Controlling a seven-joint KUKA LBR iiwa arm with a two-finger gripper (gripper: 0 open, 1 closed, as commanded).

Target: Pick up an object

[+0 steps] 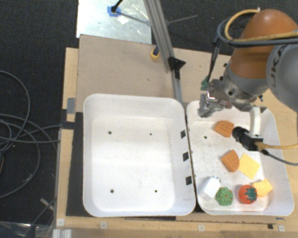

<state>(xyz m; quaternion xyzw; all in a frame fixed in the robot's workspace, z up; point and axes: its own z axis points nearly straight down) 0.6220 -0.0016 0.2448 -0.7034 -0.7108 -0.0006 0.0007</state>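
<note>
The right bin (281, 205) holds several small toy foods. An orange bread-like piece (223, 128) lies near the back, a second orange piece (231, 161) sits mid-bin, and a pale yellow cheese wedge (249, 166) lies beside it. Along the front are a white block (211, 187), a green broccoli (224, 196), a red tomato (246, 194) and a small yellow piece (264, 187). My gripper (208, 106) hangs over the back left corner of the right bin, just left of the bread-like piece. Nothing shows between its fingers.
The left bin (130, 150) lies beside the right one, with black clips (185, 155) along the shared edge. A slanted metal pole (164, 37) crosses the back of the bench. A black fitting with an orange cable (248, 139) sits over the right bin.
</note>
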